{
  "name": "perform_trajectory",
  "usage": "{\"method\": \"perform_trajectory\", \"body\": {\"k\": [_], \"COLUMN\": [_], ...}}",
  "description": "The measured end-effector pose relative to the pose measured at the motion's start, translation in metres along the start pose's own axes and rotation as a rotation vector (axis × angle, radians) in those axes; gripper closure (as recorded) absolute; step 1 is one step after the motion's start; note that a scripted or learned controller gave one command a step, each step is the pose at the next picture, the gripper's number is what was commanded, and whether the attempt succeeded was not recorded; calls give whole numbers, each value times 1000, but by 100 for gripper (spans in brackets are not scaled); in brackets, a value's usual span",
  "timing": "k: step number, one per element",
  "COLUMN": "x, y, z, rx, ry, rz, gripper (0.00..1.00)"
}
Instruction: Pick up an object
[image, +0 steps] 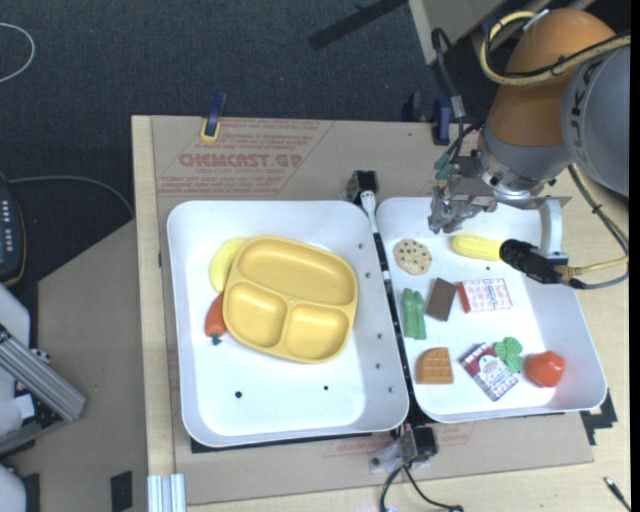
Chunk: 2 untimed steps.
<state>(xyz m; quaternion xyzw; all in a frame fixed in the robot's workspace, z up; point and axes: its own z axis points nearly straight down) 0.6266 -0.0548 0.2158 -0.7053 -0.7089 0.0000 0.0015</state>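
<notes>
My gripper hangs over the back left corner of the right bin, open with nothing between its fingers. Just below it lie a round cookie and a yellow corn cob. Further forward in the same bin are a green pod, a brown bar, a red-and-white packet, an orange waffle piece, a second packet, a green broccoli and a red tomato.
The left bin holds a yellow divided plate, with a yellow banana and a red pepper tucked at its left side. A black cable fitting juts from the arm over the corn's right end.
</notes>
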Motion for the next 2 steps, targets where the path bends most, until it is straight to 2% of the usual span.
{"method": "perform_trajectory", "body": {"k": [1,2], "x": [45,55], "y": [2,-1], "z": [-6,-19], "rx": [-4,-5], "ry": [-1,-2], "rz": [0,3], "gripper": [100,100]}}
